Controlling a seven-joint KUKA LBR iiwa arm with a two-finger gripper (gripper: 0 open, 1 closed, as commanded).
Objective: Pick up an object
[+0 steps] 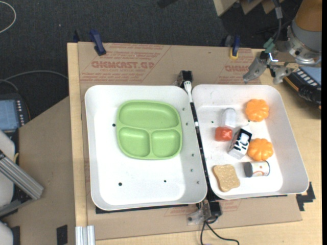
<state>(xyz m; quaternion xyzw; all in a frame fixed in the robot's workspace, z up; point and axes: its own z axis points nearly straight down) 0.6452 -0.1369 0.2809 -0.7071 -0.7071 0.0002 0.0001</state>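
My gripper (264,71) hangs above the far rim of the right bin (294,152), at its back right corner, open with nothing between its fingers. In that bin lie two orange pumpkins (256,109) (261,148), a red block (223,133), a pale rounded piece (229,117), a black-and-white carton (240,143), a slice of toast (226,177) and a small white can (255,169). The nearest object, the upper pumpkin, lies below and just in front of the gripper.
The left bin (102,177) holds a green divided plate (149,129). A black clip (185,77) sits where the two bins meet at the back. Blue and yellow clamps (97,42) (235,49) hold the cardboard base at its far edge.
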